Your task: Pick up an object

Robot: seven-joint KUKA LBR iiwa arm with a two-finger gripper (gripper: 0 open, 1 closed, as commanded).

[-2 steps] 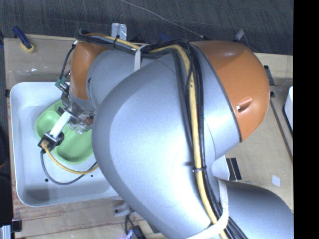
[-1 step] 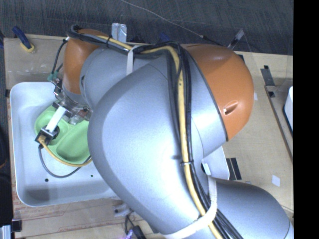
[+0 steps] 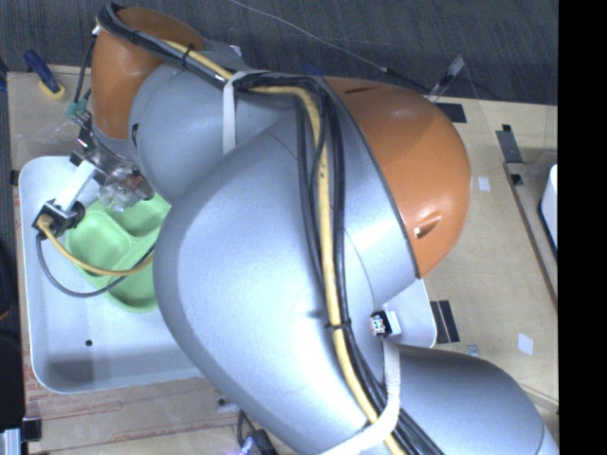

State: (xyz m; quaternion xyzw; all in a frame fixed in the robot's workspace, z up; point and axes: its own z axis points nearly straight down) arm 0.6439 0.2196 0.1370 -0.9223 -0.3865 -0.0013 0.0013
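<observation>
1. You are looking down on the arm (image 3: pixel 313 254), which reaches across the bench (image 3: pixel 493 254) from the right. Its grey body and orange band cover most of both bins.
2. The gripper (image 3: pixel 119 190) sits at the arm's far end, over the upper part of the left bin (image 3: pixel 57 349), close to that bin's top left corner.
3. You cannot tell from here how the gripper stands, spread or closed; the wrist and its cables hide that part.
4. The gripper's tip is right at the upper edge of a green dish (image 3: pixel 128 249). Whether it touches the dish or just hovers above it, you cannot tell.
5. The green dish lies in the left bin's upper right part, and the arm covers its right side.
6. Count one green dish; it is the single loose item you can see in the left bin.
7. A yellow and black cable (image 3: pixel 76 254) loops from the wrist down across the dish and the bin floor.
8. Of the second bin, a white corner (image 3: pixel 422 316) peeks out beyond the arm near the bench's middle.
</observation>
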